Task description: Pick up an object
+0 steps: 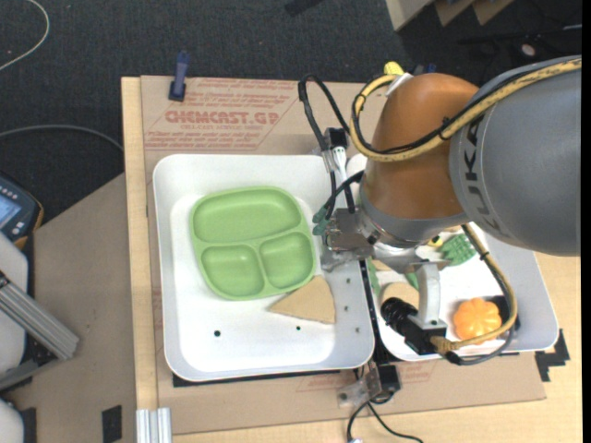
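From the camera view we recorded the arm [480, 155] reaching in from the right, its grey casing and orange band covering most of the right bin [545, 326]. The gripper [406, 289] hung low over the divide between the two bins; its body and cabling screened the fingers, so we could not tell whether they were spread, pressed together or pinching anything. We judged this low posture to be a descent into the right bin, since the wrist sat directly above that bin's contents. The candidate objects lay as follows. A small orange pumpkin-shaped item [476, 317], glossy and ribbed, rested in the right bin just beside the gripper, with a green toothed piece [457, 249] behind it, partly hidden. In the left bin [171, 247] lay a pale green compartment tray [251, 240], smooth moulded plastic with three rounded wells, and a flat tan wedge [307, 303], matte, resting against the tray's near edge. Both bins were shallow, white and round-cornered, seated on a brown printed board [222, 109] on the table. No object was seen gripped.
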Robot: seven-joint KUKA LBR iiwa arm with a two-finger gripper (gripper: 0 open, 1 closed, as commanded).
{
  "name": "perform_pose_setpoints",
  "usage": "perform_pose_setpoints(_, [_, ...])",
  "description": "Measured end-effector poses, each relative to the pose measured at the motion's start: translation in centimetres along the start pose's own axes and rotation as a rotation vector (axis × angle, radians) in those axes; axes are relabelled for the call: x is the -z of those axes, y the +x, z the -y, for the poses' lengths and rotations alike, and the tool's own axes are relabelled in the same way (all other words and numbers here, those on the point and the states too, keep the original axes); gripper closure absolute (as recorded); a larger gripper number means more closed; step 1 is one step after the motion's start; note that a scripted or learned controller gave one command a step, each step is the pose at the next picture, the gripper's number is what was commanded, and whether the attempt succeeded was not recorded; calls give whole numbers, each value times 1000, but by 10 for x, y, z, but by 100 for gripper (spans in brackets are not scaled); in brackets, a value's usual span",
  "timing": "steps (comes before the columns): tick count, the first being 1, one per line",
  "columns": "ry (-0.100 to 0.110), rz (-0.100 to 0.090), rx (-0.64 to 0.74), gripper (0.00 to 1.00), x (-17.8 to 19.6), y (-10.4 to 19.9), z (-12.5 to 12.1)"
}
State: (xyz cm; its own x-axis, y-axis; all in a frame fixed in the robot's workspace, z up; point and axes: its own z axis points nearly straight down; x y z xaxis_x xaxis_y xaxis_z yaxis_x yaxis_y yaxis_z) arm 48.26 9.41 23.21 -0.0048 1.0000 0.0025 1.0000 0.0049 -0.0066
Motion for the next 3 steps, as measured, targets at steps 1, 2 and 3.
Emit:
perform_pose_setpoints(1, [-26, -5, 2, 100, 165, 33, 3])
perform_pose_setpoints(2, [-10, 3, -3, 100, 165, 31, 4])
perform_pose_setpoints(3, [-12, 3, -3, 100, 176, 31, 3])
